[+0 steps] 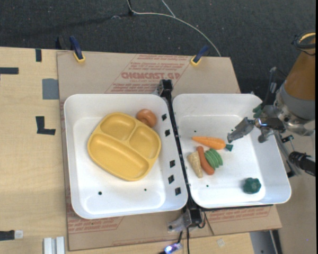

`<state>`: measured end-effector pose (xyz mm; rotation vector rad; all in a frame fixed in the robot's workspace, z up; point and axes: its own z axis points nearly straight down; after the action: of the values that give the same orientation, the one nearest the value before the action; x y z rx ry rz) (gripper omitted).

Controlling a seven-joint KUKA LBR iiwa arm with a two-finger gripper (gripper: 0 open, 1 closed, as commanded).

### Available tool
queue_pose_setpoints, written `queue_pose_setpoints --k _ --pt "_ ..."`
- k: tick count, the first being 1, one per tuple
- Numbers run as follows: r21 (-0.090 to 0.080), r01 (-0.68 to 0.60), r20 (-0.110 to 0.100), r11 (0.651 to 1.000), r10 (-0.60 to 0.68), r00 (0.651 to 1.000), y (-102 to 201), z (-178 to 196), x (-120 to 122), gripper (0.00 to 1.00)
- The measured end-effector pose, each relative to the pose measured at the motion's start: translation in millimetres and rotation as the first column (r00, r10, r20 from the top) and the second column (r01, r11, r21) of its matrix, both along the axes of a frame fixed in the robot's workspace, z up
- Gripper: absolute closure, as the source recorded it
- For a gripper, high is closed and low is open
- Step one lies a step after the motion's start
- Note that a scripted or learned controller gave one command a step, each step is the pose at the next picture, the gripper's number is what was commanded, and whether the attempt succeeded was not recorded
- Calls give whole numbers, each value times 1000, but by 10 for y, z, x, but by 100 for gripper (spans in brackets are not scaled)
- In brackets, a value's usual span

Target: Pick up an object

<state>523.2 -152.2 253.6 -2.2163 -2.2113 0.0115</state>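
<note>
Nearest: left bin (79, 194), yellow plate (124, 144), brown ball (146, 117) touching plate's rim. Right bin (275, 192): pale root (195, 164), sausage (204, 160), green leaf (214, 158), carrot (209, 141), dark green ball (251, 185). Gripper (249, 129) spread, pinching nothing, beside carrot tip.

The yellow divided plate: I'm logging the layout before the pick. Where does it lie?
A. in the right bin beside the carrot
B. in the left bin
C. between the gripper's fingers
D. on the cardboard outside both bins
B: the yellow divided plate lies flat in the left bin, beside a small brown ball.
</note>
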Motion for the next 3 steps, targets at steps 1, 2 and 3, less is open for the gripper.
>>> queue_pose_setpoints --k 1,2,3 --pt "-2 -4 11 1000 4 1000 3 58 22 0" --pt "-1 -3 5 1000 3 1000 19 -591 20 0" --pt "-1 -4 5 1000 4 1000 116 -1175 50 0"
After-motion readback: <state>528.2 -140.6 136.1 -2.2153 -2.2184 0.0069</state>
